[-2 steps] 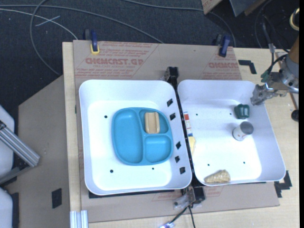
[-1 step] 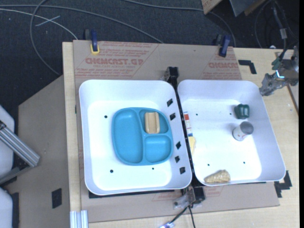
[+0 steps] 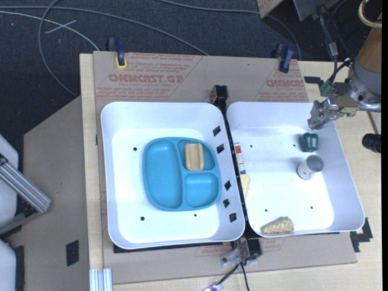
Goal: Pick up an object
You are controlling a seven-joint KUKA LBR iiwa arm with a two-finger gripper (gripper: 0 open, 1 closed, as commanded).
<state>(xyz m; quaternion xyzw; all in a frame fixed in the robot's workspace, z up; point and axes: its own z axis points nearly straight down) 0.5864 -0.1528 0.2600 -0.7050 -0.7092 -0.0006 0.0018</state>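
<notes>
In the right bin [image 3: 267, 193] a small dark green object [image 3: 309, 141] lies near the far right wall. A grey cylinder [image 3: 309, 167] sits just in front of it. A tan crusty piece [image 3: 277, 225] rests at the front rim. My gripper [image 3: 316, 119] hangs over the bin's far right corner, just behind the green object and apart from it. The left bin [image 3: 121, 180] holds a blue divided plate [image 3: 163, 174], and a tan bread-like piece [image 3: 194, 156] lies in the plate's far right compartment.
A small red-and-white item [image 3: 237, 153] and a yellow one [image 3: 244, 183] lie against the right bin's left wall. Black clips [image 3: 219, 94] join the bins along the divider. Blue clamps [image 3: 120, 53] hold the cardboard base at the back. Cables cross the dark floor beyond.
</notes>
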